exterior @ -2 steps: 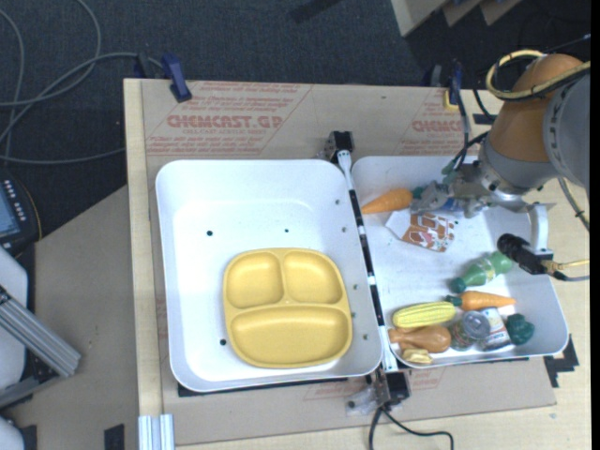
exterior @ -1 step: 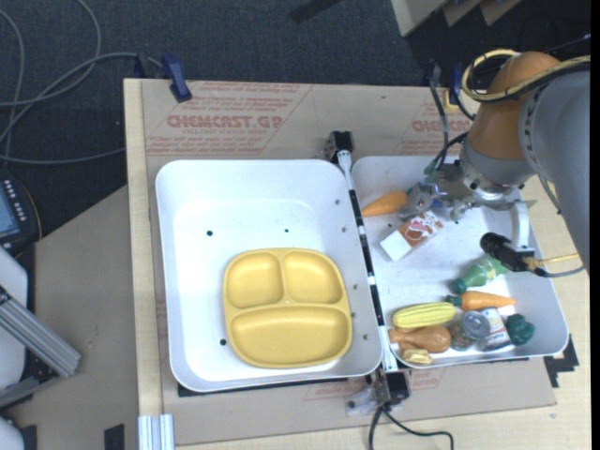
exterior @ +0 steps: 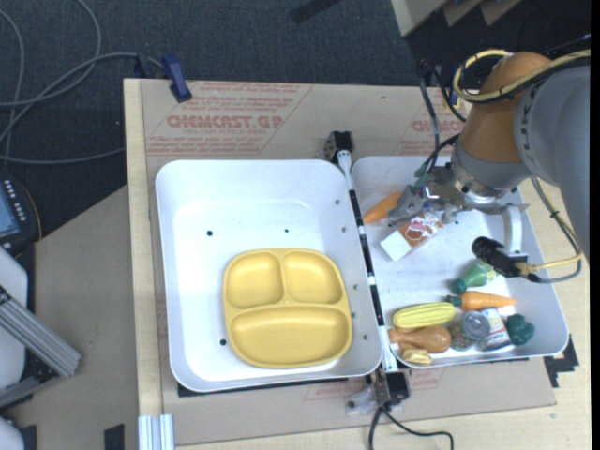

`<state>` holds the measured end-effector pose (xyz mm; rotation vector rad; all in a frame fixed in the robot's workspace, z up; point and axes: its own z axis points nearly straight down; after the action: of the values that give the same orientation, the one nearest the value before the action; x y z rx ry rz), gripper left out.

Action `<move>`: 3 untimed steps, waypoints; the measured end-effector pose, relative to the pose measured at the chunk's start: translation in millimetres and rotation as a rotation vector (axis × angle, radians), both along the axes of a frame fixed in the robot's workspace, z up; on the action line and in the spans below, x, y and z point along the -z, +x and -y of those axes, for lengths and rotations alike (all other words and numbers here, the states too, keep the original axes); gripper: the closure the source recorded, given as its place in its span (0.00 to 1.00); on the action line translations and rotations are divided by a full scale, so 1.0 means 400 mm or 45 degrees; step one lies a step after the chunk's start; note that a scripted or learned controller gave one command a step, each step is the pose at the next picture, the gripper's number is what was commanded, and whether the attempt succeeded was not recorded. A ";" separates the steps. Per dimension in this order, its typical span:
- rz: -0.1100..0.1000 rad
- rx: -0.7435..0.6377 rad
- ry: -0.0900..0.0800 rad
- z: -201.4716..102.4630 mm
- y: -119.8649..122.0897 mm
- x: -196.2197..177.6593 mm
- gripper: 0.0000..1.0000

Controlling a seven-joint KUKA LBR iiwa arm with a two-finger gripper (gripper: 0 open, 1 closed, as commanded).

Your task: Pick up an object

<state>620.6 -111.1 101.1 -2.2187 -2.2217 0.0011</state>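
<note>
My gripper [exterior: 429, 204] hangs low over the far-left part of the right bin [exterior: 548, 293]. It is right above a white and red packet [exterior: 411, 236], whose red end reaches under the gripper. An orange carrot piece [exterior: 381, 207] lies just left of the gripper, against the bin's left wall. Nothing is seen lifted off the bin floor.
Along the right bin's near edge lie a corn cob [exterior: 424, 315], a brown pastry [exterior: 419, 339], a round tin [exterior: 479, 327], a carrot [exterior: 487, 300] and green pieces [exterior: 474, 277] [exterior: 520, 330]. The left bin [exterior: 187, 204] holds a yellow divided plate [exterior: 286, 307].
</note>
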 end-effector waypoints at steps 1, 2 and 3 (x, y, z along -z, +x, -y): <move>0.011 0.000 -0.007 -0.044 -0.024 0.033 0.00; -0.045 0.005 0.009 -0.006 0.084 0.052 0.00; -0.055 0.013 -0.004 -0.029 0.089 0.059 0.00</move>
<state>656.0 -99.4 77.5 -2.2094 -2.1898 0.0522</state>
